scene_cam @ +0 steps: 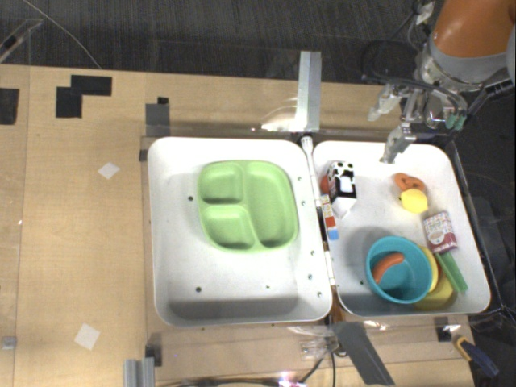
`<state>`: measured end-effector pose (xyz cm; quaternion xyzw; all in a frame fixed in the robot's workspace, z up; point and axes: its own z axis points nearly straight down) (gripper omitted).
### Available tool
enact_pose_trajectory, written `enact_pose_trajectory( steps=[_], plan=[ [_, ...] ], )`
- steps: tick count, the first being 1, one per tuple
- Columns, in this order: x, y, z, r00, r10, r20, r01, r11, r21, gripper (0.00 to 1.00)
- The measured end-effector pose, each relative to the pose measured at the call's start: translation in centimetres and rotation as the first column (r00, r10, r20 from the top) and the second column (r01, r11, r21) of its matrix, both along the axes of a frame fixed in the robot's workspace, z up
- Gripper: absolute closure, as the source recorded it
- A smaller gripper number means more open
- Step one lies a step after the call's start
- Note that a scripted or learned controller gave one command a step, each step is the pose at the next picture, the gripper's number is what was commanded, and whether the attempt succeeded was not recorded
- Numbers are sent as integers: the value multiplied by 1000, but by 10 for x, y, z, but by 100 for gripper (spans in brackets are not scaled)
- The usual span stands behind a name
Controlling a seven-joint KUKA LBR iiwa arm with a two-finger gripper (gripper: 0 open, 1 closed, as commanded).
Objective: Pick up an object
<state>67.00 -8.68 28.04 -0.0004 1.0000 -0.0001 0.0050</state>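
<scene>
Gripper (397,145) hangs at the right bin's (476,297) upper-right rim, can't tell its grip state. Orange-yellow toy (411,193) below looks roundish, so I'd guess it squirts sideways.

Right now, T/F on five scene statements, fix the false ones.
1. The green divided plate lies in the left bin. True.
2. The teal bowl sits in the left bin. False: it is in the right bin, near corner.
3. The gripper hangs over the right bin's far edge. True.
4. The teal bowl is upside down. False: it stands open side up, with an orange item inside.
5. The yellow ball lies on the green plate. False: it lies in the right bin.
</scene>
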Motion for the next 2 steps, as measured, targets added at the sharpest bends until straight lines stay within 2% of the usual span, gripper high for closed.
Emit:
enact_pose_trajectory(
  steps=[1, 2],
  plan=[
    [-56, -55, -171, 998, 64, -11, -64, 998, 1, 0],
    [-124, -42, -190, 1000, 28, 6, -28, 1000, 0, 0]
  ],
)
